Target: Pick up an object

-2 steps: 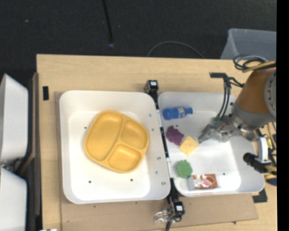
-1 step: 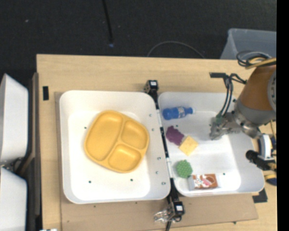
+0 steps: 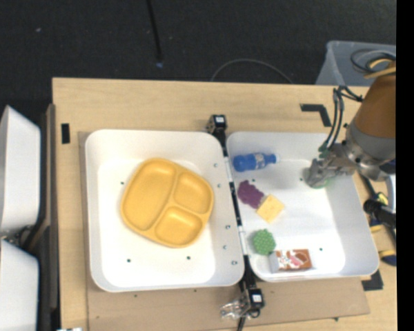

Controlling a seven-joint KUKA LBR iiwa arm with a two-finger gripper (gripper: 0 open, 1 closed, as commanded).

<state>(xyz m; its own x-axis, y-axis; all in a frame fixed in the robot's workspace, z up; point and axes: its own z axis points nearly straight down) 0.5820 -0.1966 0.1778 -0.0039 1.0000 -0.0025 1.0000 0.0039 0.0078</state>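
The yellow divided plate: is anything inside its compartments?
Nothing lies in the three compartments of the yellow divided plate. It sits alone in the left bin. The bin floor beneath the plate is covered, so unseen.

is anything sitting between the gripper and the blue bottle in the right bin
Nothing visible does. The gripper is low over the right bin near its right side, and the blue bottle lies to its left near the bin's top edge, with bare white floor between them. The purple piece and yellow block lie below that line.
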